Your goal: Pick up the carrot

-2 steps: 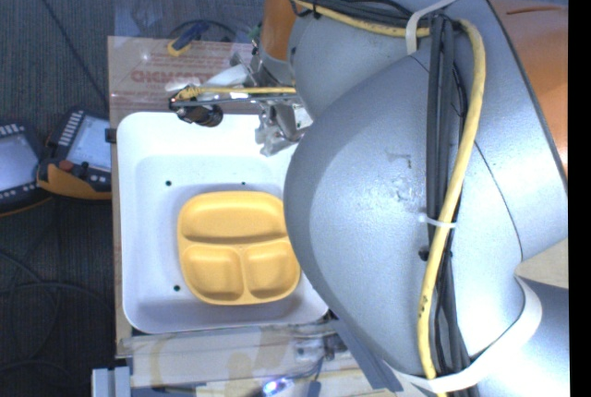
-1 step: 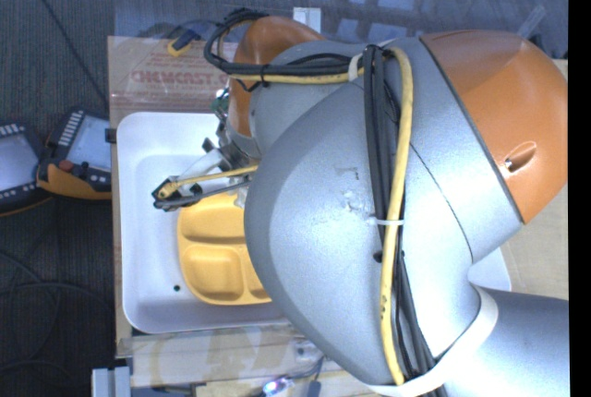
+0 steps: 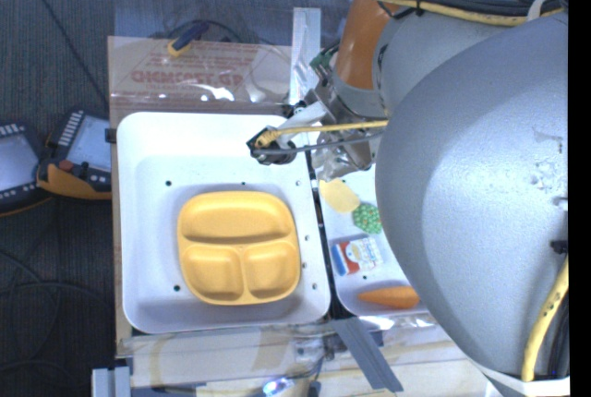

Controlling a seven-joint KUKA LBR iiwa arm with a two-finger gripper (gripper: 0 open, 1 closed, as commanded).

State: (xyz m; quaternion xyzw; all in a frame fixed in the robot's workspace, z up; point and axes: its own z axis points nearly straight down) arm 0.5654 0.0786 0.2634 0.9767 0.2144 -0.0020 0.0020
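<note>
Camera view shows you the carrot (image 3: 388, 297) lying in the right bin (image 3: 340, 286), the hand (image 3: 334, 157) seemingly over that bin's far end; apart or together, you can't say.

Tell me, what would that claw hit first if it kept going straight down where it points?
Likely the white floor of the right-hand bin, at its far end beside the pale yellow piece. The gripper hangs well away from the carrot; depth is unclear.
</note>
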